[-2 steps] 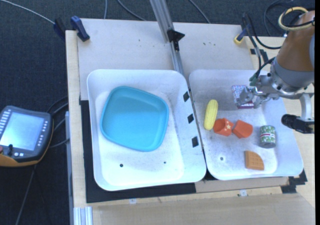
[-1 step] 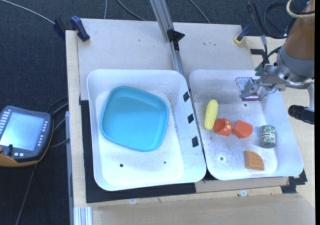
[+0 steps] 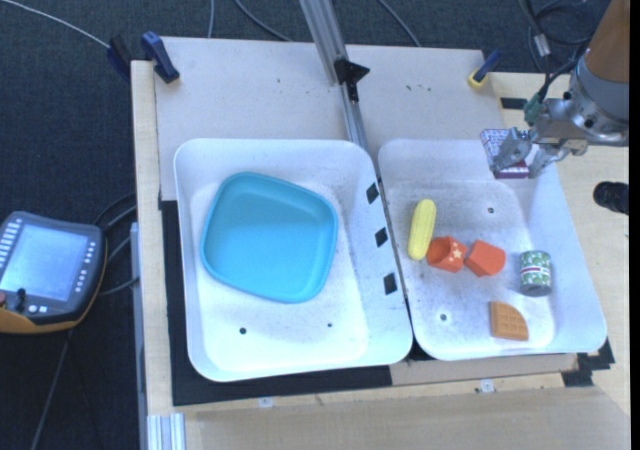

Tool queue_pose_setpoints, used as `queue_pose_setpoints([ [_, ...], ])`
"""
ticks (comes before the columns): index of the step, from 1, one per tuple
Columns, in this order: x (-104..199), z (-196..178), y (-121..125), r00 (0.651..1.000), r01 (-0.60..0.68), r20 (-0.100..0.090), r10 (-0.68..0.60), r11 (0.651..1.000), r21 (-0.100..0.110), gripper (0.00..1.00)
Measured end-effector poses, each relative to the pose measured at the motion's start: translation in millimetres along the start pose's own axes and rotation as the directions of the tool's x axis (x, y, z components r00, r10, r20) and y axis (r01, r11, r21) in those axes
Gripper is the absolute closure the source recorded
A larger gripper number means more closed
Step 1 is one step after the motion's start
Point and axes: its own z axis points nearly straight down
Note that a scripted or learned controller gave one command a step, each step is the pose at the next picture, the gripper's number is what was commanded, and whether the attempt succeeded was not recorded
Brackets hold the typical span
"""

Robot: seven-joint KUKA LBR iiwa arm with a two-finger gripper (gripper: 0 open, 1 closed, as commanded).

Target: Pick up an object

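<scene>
Right bin [image 3: 560,238]: corn cob [image 3: 422,228], two orange blocks [image 3: 447,254], small can [image 3: 535,271], wedge [image 3: 507,321]. Gripper [image 3: 520,153] at far rim, closed on small purplish packet [image 3: 500,144]. Risk: thin edge grip, packet may slip.

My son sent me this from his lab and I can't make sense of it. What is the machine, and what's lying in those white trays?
One camera looks down at a slant on a bench with two white bins. The robot arm reaches in from the right; its pincer hovers over the right bin's far edge with a small purplish item at its tip, though a real grip can't be confirmed. That bin holds a yellow corn cob, two orange pieces, a small can and a toast-like slice. The left bin holds a blue plate.
</scene>
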Motion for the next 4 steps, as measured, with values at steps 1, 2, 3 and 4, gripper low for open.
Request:
queue_pose_setpoints([
  [1, 44, 11, -11, 1.0, 0.002, -0.002, -0.002, 1.0, 0.006, 1.0],
  [2, 85, 8, -28, 1.0, 0.002, -0.001, -0.002, 1.0, 0.005, 1.0],
  [3, 141, 21, -43, 1.0, 0.003, -0.002, -0.003, 1.0, 0.006, 1.0],
  [4, 186, 25, -71, 1.0, 0.003, -0.001, -0.003, 1.0, 0.006, 1.0],
])
